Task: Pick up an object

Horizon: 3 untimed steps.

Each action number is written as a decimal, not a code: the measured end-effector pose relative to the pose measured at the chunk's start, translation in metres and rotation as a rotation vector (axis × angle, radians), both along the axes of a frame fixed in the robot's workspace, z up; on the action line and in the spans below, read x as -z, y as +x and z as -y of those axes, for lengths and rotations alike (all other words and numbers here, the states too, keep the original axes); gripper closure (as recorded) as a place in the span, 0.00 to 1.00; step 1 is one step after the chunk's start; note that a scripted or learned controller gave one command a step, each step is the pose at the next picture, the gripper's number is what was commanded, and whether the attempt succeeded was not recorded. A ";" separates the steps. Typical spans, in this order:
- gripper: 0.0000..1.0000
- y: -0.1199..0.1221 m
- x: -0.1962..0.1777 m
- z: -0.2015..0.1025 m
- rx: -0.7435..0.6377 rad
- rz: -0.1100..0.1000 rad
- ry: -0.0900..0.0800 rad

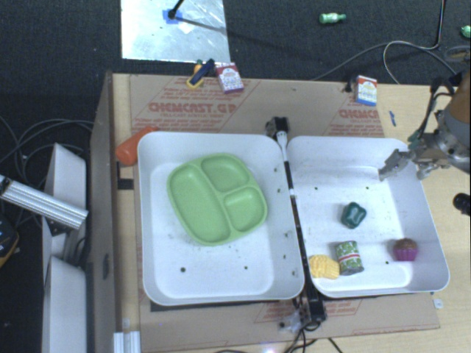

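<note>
My right bin [412, 197] holds the targets; my tool [401, 164] hovers at its far right, grasp state I cannot tell. The green pepper [354, 214] lies nearer and to its left, closest; can [349, 257], corn [324, 266], purple piece [405, 250] beyond.

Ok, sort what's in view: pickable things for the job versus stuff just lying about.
For the job: green pepper, can, yellow toy, purple toy, gripper.

Lying about: green divided plate, two small cartons, orange thing, green bottle.
</note>
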<state>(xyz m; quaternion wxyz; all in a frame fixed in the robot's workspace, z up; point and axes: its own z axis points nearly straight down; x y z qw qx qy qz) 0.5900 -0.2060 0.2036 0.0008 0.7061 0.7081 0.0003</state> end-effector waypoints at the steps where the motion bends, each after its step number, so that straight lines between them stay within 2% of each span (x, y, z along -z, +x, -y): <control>1: 0.00 -0.014 0.048 -0.044 -0.002 -0.001 0.001; 2: 0.00 -0.037 0.120 -0.078 -0.001 -0.001 0.001; 3: 1.00 -0.036 0.109 -0.078 -0.001 0.000 0.001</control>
